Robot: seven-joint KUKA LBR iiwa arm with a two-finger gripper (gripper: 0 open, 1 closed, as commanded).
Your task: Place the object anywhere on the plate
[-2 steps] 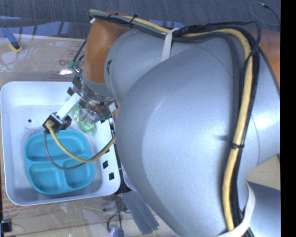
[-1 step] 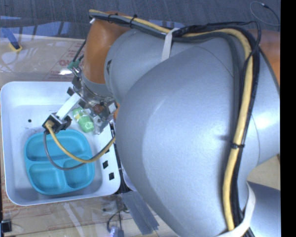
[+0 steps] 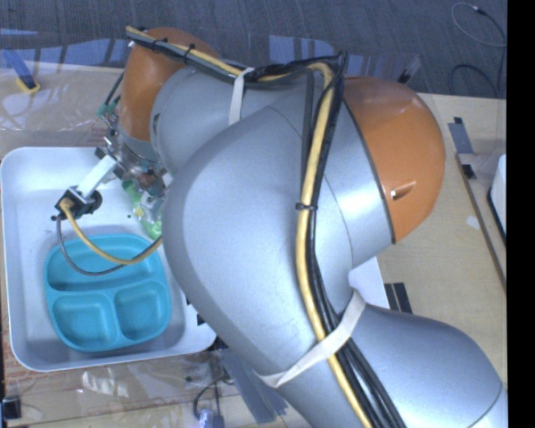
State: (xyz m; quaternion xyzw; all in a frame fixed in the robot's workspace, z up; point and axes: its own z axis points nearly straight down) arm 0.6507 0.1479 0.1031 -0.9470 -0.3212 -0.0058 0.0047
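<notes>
The blue plate sits in the left bin, its three compartments bare, so the placing looks undone. The arm folds in from the right, wrist over the bin's far side. A greenish object (partly hidden) shows beneath the gripper; whether it is held cannot be told.

The arm is cased in smooth, rounded grey shells. Two joints are capped in glossy orange. A bundle of black and yellow cables is run along the shells and bound to them by white straps. Near the wrist a yellow cable loop is seen, ending at a small black-and-white fitting.
</notes>
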